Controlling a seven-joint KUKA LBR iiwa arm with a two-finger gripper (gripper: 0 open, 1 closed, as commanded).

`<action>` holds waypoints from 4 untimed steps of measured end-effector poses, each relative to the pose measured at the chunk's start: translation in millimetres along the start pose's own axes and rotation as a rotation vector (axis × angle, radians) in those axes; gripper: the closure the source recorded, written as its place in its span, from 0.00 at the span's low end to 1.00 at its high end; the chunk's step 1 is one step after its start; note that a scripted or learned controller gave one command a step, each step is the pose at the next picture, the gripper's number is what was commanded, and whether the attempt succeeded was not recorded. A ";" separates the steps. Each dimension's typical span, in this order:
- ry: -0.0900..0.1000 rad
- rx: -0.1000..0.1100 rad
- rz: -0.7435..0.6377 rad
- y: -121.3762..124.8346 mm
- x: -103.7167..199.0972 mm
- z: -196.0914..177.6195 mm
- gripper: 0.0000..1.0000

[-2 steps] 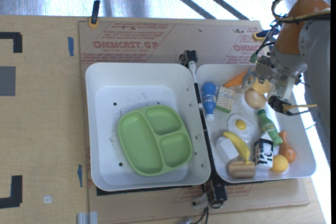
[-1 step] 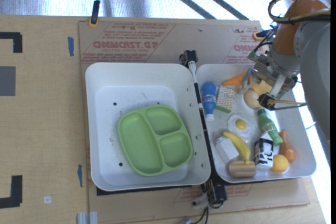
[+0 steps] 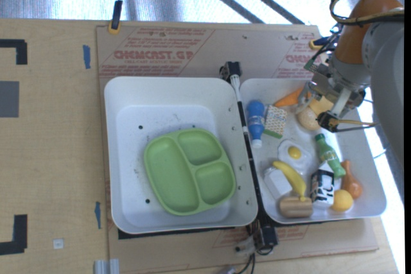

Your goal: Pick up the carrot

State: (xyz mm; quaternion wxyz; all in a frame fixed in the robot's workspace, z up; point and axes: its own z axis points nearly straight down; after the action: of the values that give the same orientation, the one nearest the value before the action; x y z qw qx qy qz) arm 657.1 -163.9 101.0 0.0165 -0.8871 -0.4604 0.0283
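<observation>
**Approach to carrot: gripper over the right bin's far corner**

I am hanging my grey two-finger gripper (image 3: pixel 326 101) above the shallow white right bin (image 3: pixel 376 192), toward one o'clock of its floor. The tapered orange plastic carrot (image 3: pixel 288 99) is lying near the bin's twelve o'clock wall, just beside my wrist at nine o'clock. A tan bread-like piece (image 3: pixel 309 117) is sitting directly under me and a blue bottle (image 3: pixel 256 119) is lying further toward nine o'clock. To do this well, I am judging that I should shift toward nine o'clock, align across the carrot's narrow width and descend clear of the tan piece. I cannot tell my gripper's opening; nothing is visibly held.
</observation>
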 end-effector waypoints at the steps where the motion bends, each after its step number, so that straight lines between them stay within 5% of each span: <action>1: 0.001 -0.016 -0.374 6.7 -3.7 9.0 1.00; 2: 0.002 -0.025 -0.375 7.6 -4.5 10.5 0.00; 3: 0.029 0.025 -0.134 13.7 -13.2 11.3 0.00; 4: 0.022 0.040 0.082 9.0 -10.1 10.7 0.00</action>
State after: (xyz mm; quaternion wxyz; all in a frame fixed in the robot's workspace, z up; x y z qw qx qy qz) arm 658.0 -177.3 90.2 0.0380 -0.9051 -0.4226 0.0283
